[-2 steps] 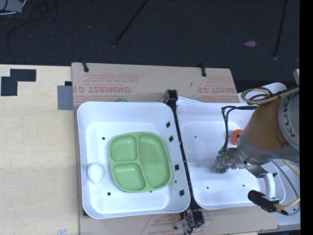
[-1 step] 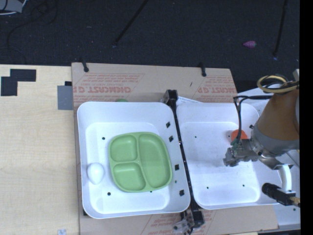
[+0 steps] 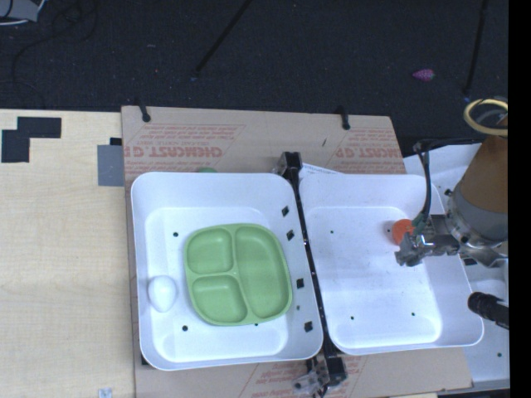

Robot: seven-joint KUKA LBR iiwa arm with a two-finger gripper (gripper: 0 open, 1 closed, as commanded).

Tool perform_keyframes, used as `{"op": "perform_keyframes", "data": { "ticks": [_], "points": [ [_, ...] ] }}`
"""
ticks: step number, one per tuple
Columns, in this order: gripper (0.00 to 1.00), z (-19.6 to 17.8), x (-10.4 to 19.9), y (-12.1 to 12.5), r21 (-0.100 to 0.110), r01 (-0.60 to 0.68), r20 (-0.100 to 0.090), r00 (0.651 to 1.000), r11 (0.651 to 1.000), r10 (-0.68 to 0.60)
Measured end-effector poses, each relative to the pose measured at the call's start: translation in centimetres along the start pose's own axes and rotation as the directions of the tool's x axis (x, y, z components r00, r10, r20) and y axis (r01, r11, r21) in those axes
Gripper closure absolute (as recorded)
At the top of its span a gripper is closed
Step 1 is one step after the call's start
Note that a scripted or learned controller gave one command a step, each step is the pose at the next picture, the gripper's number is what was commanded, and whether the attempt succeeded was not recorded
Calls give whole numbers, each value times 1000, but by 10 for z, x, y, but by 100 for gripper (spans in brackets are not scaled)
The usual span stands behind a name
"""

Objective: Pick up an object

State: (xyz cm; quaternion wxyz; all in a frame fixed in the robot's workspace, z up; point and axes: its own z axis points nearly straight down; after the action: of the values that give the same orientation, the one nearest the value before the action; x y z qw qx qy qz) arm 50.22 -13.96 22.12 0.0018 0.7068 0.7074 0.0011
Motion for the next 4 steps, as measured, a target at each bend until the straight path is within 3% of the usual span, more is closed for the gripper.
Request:
{"op": "perform_keyframes", "data": {
  "ticks": [1, 4],
  "points": [
    [100, -29, -1, 1, 3, 0, -1, 1000, 1000, 0],
    [100, 3, 135, 50, 8, 3, -3, 1000, 1000, -3]
  ]
}}
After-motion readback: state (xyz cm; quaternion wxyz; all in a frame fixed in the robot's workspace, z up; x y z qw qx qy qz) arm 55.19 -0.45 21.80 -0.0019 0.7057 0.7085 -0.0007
